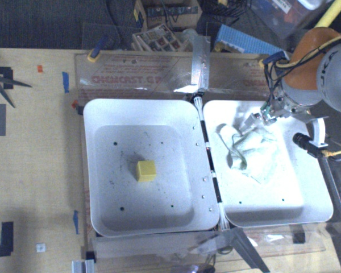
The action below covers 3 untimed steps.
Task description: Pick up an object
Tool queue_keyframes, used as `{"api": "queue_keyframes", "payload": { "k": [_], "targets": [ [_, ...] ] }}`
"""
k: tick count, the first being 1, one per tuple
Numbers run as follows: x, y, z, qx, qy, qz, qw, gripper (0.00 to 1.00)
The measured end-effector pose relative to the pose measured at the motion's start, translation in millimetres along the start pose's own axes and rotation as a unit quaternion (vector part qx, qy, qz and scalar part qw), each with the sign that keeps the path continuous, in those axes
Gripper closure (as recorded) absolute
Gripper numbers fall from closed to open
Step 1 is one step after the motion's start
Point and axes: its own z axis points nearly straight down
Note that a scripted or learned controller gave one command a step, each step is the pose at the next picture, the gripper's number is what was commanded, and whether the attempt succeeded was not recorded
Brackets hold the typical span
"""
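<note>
— Where's the thing to pick up?

— A small yellow block (pixel 146 170) sits on the floor of the left bin (pixel 102 124), a little below the middle. It lies flat and alone, well apart from all four walls, so there is open floor on every side of it. The widest stretch is between the block and the bin's far wall.

— And the arm?

— It comes in from the right. The tool (pixel 238 147) is down inside the right bin (pixel 307 209), well to the right of the yellow block, across the seam where the two bins touch. Its pale metal fingers blend into the white floor, so I cannot tell whether they are apart or together, and I see nothing clearly held between them.

— How close is it to the edges?

— The tool sits in the half of the right bin nearer the block, close to the shared wall but not touching it as far as I can see. The orange band (pixel 312 56) of the arm hangs above that bin's far right corner, with yellow and black cables looped beside it.

— What's around the bins?

— The wooden table (pixel 28 152) lies bare to the left of the block's bin, save for some black brackets and blue tape marks. Beyond the far rim lies a clear plastic sheet (pixel 136 75), and past it boxes and cables.
</note>
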Motion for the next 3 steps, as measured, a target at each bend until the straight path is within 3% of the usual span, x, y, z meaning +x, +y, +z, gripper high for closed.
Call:
{"api": "queue_keyframes", "payload": {
  "k": [1,2,3],
  "targets": [
    [-1.8,1.7,-12.3,-0.005,-0.003,0.001,1.0000,1.00],
    [6.5,1.8,-64.2,-0.002,-0.002,0.156,0.9878,1.00],
    [13.7,-8.5,-155.7,-0.001,-0.002,0.261,0.9652,1.00]
  ]
}}
